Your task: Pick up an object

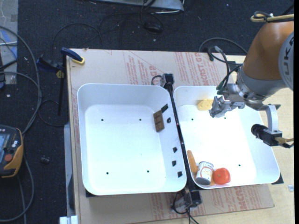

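My gripper (pixel 217 109) hangs over the far part of the right bin (pixel 243 139), just right of a pale yellow piece (pixel 204 105) lying near the bin's back wall. The piece is beside the gripper, not in it. At the bin's near left corner lie an orange carrot-like stick (pixel 191 160), a small tin can (pixel 204 171) on its side and a red tomato (pixel 222 175). In the left bin (pixel 121 139) a brown chocolate-like bar (pixel 159 121) leans against the right wall.
The arm's grey wrist and orange band (pixel 268 50) reach in from the upper right. A black divider clamp (pixel 175 134) runs between the bins. Cables and a blue-yellow clamp (pixel 72 56) lie beyond the bench's far left edge.
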Controlling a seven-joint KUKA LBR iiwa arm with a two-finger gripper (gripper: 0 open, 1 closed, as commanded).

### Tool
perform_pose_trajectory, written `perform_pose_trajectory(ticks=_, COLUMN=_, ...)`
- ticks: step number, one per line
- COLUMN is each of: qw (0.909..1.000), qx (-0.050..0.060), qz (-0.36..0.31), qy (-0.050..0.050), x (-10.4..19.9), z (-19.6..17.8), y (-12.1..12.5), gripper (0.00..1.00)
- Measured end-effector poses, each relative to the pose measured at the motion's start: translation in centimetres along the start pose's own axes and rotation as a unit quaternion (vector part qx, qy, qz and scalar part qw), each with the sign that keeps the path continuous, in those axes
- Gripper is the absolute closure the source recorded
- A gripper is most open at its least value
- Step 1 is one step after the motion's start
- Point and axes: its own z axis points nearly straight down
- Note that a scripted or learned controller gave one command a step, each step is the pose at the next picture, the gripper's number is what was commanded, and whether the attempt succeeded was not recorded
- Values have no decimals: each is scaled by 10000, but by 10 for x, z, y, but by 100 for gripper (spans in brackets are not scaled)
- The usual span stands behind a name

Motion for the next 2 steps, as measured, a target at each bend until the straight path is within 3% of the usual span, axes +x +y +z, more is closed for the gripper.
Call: perform_pose_trajectory(ticks=2, qw=10000, qx=-4, qz=-2, qy=1, x=96, z=3, y=46, gripper=100)
